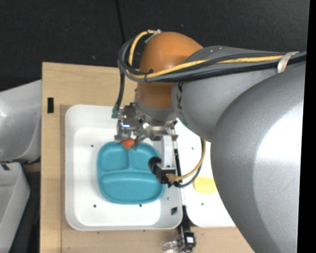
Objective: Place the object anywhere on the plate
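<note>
Claw (130, 139) over far edge of blue plate (129, 174), seemingly clamped on small orange object (128, 143); I judge release next.

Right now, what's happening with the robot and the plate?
Gripper low over blue plate's top edge. Small orange object right under it. Yellow thing in the right bin.

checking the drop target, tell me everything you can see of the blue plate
The blue plate is a teal, plastic-looking tray with rounded corners and raised ridges dividing it into compartments: two smaller ones at the far end, one wide one nearer the camera. It lies flat in the left white bin, slightly skewed. The pincer hangs over its far edge, where a small orange object shows at the rim; whether that touches the plate is unclear.
</note>
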Action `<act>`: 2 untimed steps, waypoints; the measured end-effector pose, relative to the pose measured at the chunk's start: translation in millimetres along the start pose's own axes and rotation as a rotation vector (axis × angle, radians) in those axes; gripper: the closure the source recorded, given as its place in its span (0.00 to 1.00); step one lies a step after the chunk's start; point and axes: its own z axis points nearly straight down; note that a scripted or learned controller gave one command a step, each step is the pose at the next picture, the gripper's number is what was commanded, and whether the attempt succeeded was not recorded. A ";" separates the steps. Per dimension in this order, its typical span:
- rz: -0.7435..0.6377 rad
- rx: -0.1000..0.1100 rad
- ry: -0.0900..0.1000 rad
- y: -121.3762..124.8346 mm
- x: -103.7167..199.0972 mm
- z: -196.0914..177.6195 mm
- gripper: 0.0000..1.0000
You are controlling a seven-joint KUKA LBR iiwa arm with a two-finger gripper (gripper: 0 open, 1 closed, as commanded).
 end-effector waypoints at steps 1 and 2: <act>0.002 0.001 -0.001 -5.5 33.3 0.3 1.00; 0.005 0.001 -0.002 -5.1 31.0 0.3 0.00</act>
